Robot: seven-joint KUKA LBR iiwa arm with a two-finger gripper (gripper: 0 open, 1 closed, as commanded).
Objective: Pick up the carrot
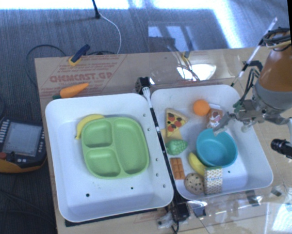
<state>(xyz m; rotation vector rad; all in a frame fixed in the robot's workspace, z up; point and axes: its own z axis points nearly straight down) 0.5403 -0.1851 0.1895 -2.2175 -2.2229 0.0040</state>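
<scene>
The carrot (74, 89) lies on the bench behind the left bin (63, 164), which holds one green divided plate (114, 147) and one banana (87, 122). The gripper (228, 120) hovers over the right bin (253, 154) near one blue bowl (216, 148), its grip impossible to tell.

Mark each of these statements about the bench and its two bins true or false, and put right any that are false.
1. The carrot lies inside the right bin. False: it lies on the bench behind the left bin, outside both bins.
2. The green divided plate sits in the left bin. True.
3. The blue bowl is in the left bin. False: it is in the right bin.
4. The gripper is over the right bin, near the blue bowl. True.
5. A banana lies at the green plate's far left corner. True.
6. The pizza slice rests on the green plate. False: it lies in the right bin.
</scene>
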